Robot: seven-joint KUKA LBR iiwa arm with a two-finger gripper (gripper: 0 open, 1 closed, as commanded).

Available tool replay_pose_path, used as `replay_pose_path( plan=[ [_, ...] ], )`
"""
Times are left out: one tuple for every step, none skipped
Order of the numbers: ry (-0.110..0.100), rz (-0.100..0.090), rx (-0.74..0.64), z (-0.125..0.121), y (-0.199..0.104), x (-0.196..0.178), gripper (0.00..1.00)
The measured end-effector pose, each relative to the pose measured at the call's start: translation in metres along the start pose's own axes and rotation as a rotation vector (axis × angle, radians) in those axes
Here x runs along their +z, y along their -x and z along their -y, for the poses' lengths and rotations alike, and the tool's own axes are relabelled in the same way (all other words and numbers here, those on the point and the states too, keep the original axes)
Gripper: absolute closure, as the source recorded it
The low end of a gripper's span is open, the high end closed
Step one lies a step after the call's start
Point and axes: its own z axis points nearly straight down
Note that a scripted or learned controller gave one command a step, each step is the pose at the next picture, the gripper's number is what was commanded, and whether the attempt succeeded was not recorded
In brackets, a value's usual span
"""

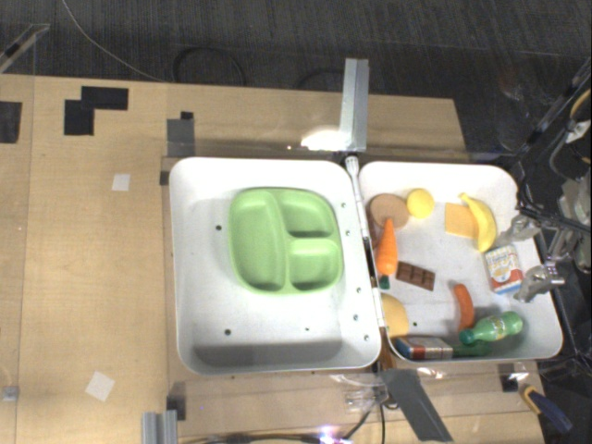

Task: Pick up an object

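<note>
Objects for picking lie in the right bin (532, 340), while the left bin (194, 276) carries a green divided tray (282, 239), the largest item on the bench. In the right bin, a green bottle (488, 330) lies on its side near the front wall, and a yellow banana (480, 220) curves beside a pale yellow cheese wedge (459, 220) toward the back. An orange carrot (387, 248) runs along the left wall, below a brown round item (388, 208) and a yellow lemon (420, 203). A small carton (503, 268) with a red and blue label sits near the right wall; its writing is too small to read. A chocolate bar (415, 276) and a red-orange sausage (463, 304) lie mid-bin. The gripper (546, 276) hangs at the bin's right rim, just beside the carton; whether it is wide or closed cannot be told.
</note>
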Motion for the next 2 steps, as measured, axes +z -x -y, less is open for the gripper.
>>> replay_pose_path(
  plan=[
    [0.005, -0.01, -0.069, 0.019, 0.03, 0.117, 0.0],
    [-0.001, 0.009, 0.014, -0.023, 0.023, 0.167, 0.0]
  ],
)
